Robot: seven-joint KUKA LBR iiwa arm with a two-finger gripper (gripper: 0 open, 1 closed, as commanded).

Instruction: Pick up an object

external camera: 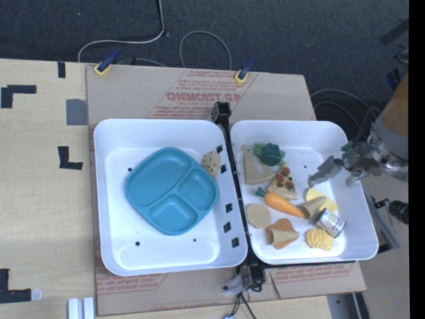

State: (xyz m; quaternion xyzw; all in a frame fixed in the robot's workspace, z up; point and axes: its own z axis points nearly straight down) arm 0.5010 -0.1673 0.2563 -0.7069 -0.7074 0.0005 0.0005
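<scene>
Worktop (40, 198) is seen at the left, then the left bin (106, 198) with a blue tray (172, 190). Toy food is heaped in the right bin (312, 130): a carrot (284, 205), a can (330, 222). The claw (330, 168) is poised above that bin's right side, nothing gripped; whether it is spread cannot be told. The approach is judged to be in hand; a descent onto one item is called for next.
</scene>
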